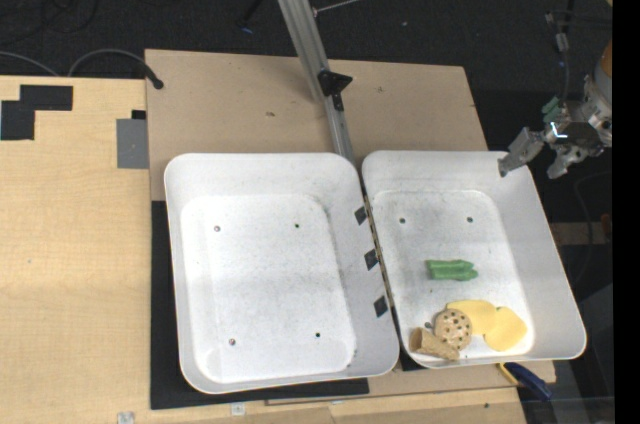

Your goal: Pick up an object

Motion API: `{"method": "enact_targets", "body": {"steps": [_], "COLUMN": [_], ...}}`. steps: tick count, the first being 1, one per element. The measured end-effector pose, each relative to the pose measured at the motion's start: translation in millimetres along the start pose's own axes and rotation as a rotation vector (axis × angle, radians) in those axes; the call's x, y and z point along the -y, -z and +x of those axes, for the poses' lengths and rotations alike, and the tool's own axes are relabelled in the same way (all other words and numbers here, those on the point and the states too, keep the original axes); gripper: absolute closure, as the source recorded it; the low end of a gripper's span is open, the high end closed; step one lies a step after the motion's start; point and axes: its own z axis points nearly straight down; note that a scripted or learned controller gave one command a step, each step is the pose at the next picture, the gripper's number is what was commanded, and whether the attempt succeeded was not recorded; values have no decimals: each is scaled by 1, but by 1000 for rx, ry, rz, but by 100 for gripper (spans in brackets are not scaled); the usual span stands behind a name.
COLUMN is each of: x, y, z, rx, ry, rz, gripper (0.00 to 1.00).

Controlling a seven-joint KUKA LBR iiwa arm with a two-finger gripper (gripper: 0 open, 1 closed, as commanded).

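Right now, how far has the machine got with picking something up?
Nothing looks done yet. The claw sits open at the far right corner of the right bin, beyond its rim, with nothing between its fingers. The green piece, the yellow pieces and the round dotted piece all lie on the bin floor near its front. Still left: move over one, go down, close on it and lift.

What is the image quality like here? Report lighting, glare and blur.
Camera view: even light on both bins; the left bin has a brighter washed patch along its left side; the green object and yellow pieces in the right bin read sharply; the gripper at the right edge is dim and soft; the background floor is dark.
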Motion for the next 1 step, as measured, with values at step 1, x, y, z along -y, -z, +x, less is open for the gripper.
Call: {"method": "enact_targets", "body": {"steps": [1], "x": [-1], "y": [3], "z": [0], "rx": [2], "ry": [4], "rz": [-4], "gripper": [0]}}
